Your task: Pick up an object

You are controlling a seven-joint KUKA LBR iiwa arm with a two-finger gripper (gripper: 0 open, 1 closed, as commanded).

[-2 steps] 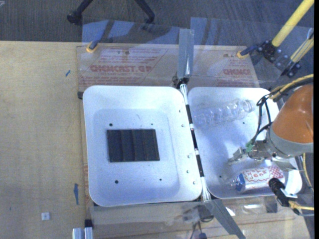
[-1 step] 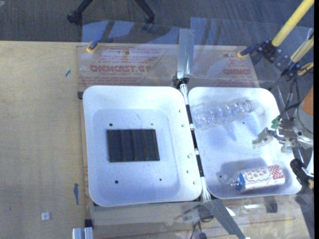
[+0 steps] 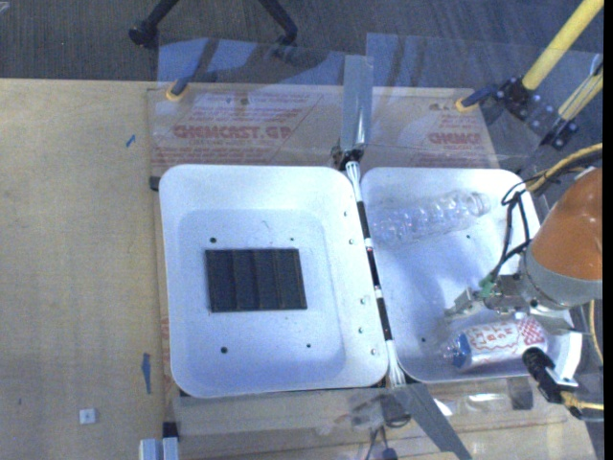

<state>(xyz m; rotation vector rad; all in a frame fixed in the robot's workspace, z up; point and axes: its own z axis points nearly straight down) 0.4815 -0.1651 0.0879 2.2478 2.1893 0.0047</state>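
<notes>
My gripper (image 3: 471,302) hangs low over the right bin (image 3: 421,353), just above and left of a small bottle (image 3: 493,340) with a red-and-white label and a blue cap, which lies on its side near the bin's front edge. A clear plastic bottle (image 3: 427,218) lies on its side toward the back of the same bin. In the left bin (image 3: 192,209) a dark ribbed rectangular pad (image 3: 257,279) lies flat in the middle. I see nothing held in the gripper.
The arm's orange band (image 3: 578,230) and grey wrist overhang the right bin's right side. A divider ridge (image 3: 369,266) runs between the bins. Cables (image 3: 517,209) loop near the wrist. Yellow bars (image 3: 565,32) stand at the back right.
</notes>
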